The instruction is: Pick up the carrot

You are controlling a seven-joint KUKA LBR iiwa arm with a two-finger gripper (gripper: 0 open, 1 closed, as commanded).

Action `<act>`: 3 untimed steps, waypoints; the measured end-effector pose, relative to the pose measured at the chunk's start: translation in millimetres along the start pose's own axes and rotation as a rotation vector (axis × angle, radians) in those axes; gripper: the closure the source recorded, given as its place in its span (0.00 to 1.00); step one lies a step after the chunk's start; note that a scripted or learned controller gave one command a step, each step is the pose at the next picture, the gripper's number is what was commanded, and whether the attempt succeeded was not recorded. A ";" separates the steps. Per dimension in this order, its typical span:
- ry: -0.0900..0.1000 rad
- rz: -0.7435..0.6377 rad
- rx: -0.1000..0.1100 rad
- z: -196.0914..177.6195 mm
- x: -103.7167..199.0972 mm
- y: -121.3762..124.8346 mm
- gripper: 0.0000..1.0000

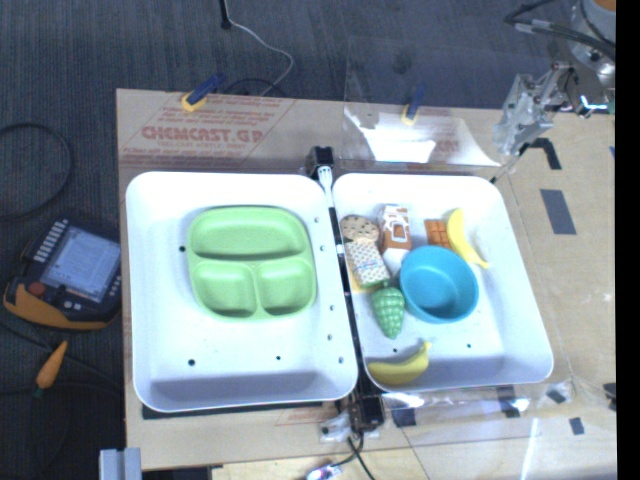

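Gripper (520, 118) above the bench's far right corner, outside both bins, finger state unclear, orange carrot (437, 232) in the right bin (520, 268), beside the blue bowl (440, 283)

Two white bins (140, 298) sit on a tan surface (580, 298) printed with red lettering. The left bin carries a pale green divided plate (250, 260). In the right bin: a bright blue bowl (440, 283), a yellow banana (398, 365) with brownish tips, a second yellow piece (462, 236) at the far side, a dark green knobbly item (390, 311), a brown speckled cookie (358, 229), a packet (365, 262) patterned in pale dots, and an orange block (436, 231). Beyond the board, dark grey carpet (60, 48) holds a black and orange pendant (68, 273) with a grey screen.
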State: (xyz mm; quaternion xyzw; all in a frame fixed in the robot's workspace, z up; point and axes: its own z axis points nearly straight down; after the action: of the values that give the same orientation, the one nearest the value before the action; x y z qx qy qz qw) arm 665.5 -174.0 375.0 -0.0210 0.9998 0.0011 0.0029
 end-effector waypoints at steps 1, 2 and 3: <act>0.000 0.143 0.000 -2.2 -7.9 75.1 1.00; 0.003 0.276 0.000 27.2 -6.4 126.4 1.00; -0.001 0.321 0.000 2.6 10.4 210.3 1.00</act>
State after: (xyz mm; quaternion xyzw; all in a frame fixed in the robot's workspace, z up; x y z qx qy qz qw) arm 646.3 35.7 372.7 0.1390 0.9903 0.0018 0.0034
